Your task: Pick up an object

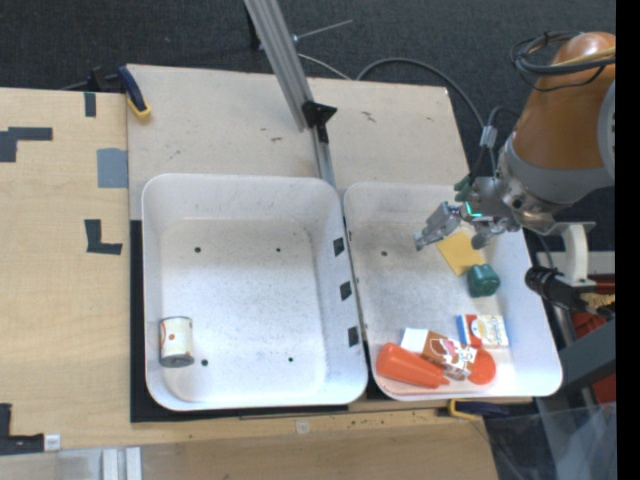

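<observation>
Gripper (pixel 452 226) sits over the upper part of the right bin (pixel 395 208), just beside and partly over a yellow block (pixel 461 254). Its grey fingers (pixel 433 233) look spread, with bare bin floor showing under them and nothing between them, so it reads as released and empty. Judgement: the pick is not yet done; no object is lifted. Still to do: close on something and raise it clear of the bin. The nearest candidate is the yellow block, with a green cylinder (pixel 483 279) just beside it on the lower right. The other items lie along the near edge of the same bin: an orange carrot (pixel 408 366), a brown packet (pixel 447 351), an orange-red piece (pixel 482 370) and a small white box (pixel 485 330) with red and blue print. The left bin (pixel 240 193) holds one small can (pixel 176 341) near its near-left corner. Labels: the box and can carry printing, but it is too small to read; no brand can be made out.
</observation>
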Controlling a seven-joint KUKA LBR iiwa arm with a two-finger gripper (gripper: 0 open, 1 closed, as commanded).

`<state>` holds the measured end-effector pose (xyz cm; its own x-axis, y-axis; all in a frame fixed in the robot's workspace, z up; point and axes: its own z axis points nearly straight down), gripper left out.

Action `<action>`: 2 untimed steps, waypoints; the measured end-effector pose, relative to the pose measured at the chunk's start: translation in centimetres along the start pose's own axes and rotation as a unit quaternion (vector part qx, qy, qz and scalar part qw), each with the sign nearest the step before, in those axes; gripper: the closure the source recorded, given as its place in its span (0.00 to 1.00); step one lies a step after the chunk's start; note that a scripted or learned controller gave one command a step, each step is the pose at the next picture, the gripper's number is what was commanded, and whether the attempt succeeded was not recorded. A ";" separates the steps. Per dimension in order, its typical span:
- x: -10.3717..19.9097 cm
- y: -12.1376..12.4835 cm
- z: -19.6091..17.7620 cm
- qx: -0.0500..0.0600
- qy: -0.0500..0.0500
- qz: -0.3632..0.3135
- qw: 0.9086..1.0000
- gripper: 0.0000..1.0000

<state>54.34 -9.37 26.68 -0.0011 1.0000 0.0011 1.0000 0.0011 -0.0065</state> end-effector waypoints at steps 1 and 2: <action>0.0 0.1 -0.2 -0.002 0.000 0.000 1.000 0.00; 0.5 0.9 5.5 0.000 -0.001 0.000 1.000 0.00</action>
<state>55.19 -8.89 21.15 -0.0014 1.0000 -0.0001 1.0000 0.0014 -0.0068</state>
